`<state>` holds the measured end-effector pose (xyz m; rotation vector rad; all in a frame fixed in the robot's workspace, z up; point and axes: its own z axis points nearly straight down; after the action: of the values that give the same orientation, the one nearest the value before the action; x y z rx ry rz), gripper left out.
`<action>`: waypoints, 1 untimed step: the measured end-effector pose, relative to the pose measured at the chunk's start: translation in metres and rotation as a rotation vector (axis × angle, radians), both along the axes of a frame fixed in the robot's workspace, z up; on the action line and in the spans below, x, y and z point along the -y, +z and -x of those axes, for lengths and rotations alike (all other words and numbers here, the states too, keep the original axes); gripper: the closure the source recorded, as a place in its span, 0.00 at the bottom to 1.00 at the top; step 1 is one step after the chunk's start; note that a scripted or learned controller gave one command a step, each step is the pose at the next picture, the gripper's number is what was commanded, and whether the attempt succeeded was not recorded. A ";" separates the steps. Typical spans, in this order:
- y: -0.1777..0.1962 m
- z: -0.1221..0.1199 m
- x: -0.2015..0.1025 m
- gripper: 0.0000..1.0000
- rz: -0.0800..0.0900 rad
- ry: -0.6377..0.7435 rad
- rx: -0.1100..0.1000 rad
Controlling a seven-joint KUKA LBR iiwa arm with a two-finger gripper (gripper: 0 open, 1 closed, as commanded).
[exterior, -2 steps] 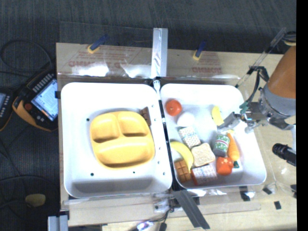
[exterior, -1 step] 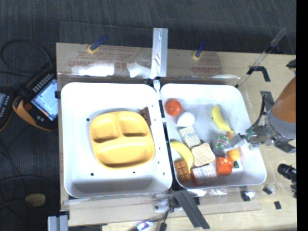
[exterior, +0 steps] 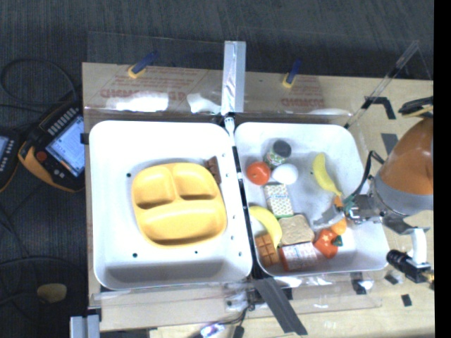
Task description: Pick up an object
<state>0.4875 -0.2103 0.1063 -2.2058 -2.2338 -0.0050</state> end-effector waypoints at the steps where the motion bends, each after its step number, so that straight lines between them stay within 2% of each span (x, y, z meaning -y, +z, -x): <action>1: 0.008 0.000 0.000 1.00 -0.001 0.001 -0.002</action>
<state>0.4875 -0.2099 0.1142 -2.2035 -2.2331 -0.0034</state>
